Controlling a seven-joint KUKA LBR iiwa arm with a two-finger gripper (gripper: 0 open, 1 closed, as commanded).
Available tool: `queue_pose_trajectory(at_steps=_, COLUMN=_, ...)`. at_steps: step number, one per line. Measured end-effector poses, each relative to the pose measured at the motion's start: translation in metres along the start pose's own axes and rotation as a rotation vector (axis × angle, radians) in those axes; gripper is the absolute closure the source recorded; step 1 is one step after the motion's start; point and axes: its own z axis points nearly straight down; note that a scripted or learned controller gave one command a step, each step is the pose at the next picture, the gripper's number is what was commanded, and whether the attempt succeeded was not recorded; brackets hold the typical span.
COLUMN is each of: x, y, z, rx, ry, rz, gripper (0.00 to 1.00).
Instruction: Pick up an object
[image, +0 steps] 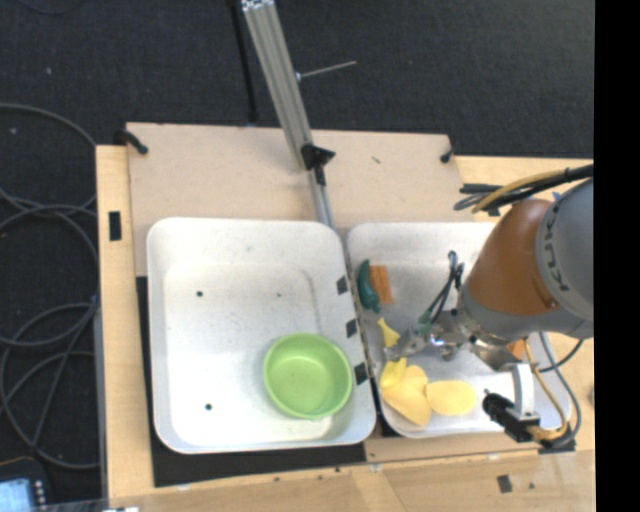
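Jaws (425, 345) hover just above yellow objects (425, 393) in the right bin (400, 240).

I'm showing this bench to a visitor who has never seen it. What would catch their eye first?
Likely the bright green round bowl, sitting alone near the front right corner of the left white bin. Next, the grey arm with its orange band looming over the right white bin, above a cluster of pale yellow lumpy objects by that bin's front edge. A small green and orange item lies against its left wall.
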Motion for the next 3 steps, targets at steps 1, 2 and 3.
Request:
queue_pose_trajectory(at_steps=1, x=-0.001, y=0.001, z=-0.011, rx=-0.004, ry=0.000, rz=0.007, gripper=1.00)
queue_pose_trajectory(at_steps=2, x=0.004, y=0.007, z=-0.056, rx=0.002, ry=-0.003, rz=-0.003, gripper=1.00)
queue_pose_trajectory(at_steps=3, x=0.003, y=0.009, z=-0.110, rx=0.000, ry=-0.003, rz=-0.003, gripper=1.00)
